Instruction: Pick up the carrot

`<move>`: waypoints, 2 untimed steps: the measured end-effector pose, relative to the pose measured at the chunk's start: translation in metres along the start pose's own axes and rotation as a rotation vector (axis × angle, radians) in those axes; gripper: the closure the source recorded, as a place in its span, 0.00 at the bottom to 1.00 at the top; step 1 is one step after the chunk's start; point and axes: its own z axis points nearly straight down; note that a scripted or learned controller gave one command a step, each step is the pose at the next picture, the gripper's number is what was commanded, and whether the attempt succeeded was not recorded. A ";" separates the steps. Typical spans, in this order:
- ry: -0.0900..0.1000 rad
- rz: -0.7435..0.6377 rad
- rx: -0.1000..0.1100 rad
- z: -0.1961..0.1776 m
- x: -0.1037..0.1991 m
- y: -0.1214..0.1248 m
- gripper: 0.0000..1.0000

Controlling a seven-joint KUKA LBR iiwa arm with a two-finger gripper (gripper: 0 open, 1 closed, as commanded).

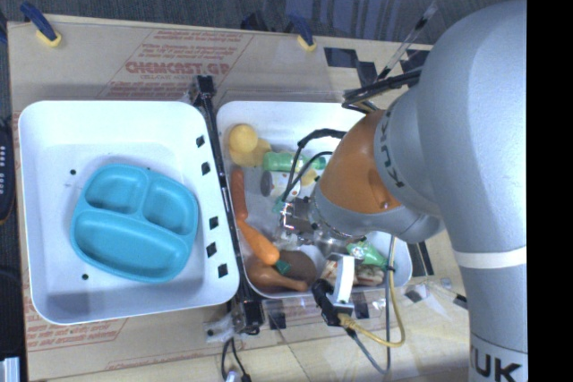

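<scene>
The carrot point(260, 243) lies in the right bin point(269, 116) (near its left wall), beside the gripper point(300, 224); whether the gripper grips anything, I cannot tell.

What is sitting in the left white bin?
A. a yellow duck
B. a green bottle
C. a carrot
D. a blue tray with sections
D: the blue tray, split into sections, lies flat in the left bin; the carrot lies in the right bin among the other toys.
</scene>
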 end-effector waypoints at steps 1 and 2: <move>0.001 -0.007 0.006 -0.009 0.000 0.000 1.00; -0.001 -0.007 0.005 -0.010 0.000 0.000 0.00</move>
